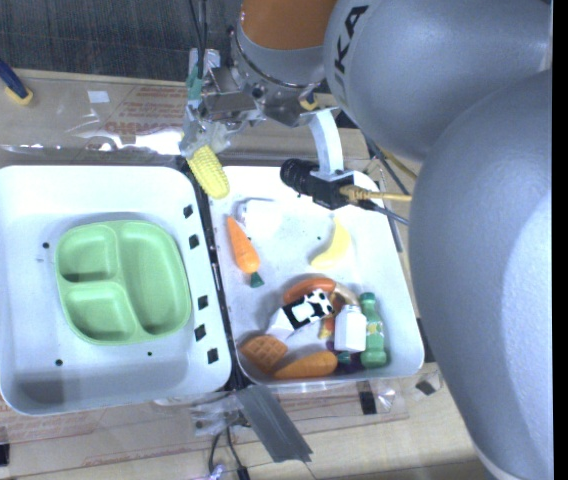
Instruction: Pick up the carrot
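Far left: blue-and-yellow tool [9, 80] lying on the counter [94, 103] at upper left, well apart from the bins. Left half of frame: left bin [9, 208], white and shallow, holding a pale green divided tray [122, 280] with three compartments, set near the bin's middle. At the seam between the bins, upper centre: pincer [204, 138] hanging over the top edge, closed on a yellow corn cob [208, 171]; cob tilted, lower end pointing toward the right bin, upper end between the fingers. Just right of the seam: right bin [384, 248], white. Carrot [243, 247] lying in the upper left part of the right bin, orange body with green stem end pointing down-right, just beside the seam wall, below the cob and apart from the pincer. Small pale grey-white item [254, 211] just above the carrot, identity unclear. Centre of right bin: yellow banana-shaped piece [335, 243]. Above it, black cylindrical fitting [314, 181] on the arm's cable. Lower part of right bin: cluster touching one another, comprising brown bread-like pieces [286, 358], a black-and-white patterned item [310, 308], a white bottle [348, 330] and a green bottle [371, 330]. Right of frame: grey arm [464, 108] with orange band [284, 3] at top centre.
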Controlling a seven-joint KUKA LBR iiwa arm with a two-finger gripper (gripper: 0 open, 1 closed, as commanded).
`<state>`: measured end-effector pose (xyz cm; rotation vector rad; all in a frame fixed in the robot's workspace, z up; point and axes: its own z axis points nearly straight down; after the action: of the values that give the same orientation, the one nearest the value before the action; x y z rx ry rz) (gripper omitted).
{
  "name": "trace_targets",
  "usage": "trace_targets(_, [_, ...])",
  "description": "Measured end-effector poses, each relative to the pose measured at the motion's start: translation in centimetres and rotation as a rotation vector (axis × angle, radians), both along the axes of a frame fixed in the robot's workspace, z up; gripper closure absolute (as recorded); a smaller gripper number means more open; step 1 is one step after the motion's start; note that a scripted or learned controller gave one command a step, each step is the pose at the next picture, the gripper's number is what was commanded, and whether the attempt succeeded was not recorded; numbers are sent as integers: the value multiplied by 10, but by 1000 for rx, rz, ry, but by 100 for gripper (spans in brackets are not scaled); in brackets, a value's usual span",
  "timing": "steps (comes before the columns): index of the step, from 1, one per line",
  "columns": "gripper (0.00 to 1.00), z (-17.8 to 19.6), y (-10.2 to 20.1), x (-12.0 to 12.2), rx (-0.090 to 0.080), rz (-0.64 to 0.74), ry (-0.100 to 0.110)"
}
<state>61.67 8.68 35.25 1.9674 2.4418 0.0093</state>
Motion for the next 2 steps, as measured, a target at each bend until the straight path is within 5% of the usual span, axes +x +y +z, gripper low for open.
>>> trace_targets(1, [100,-54,-2,-60,-2,342,14])
trace_targets(2, [100,-140,-7,-132,-3,450,17])
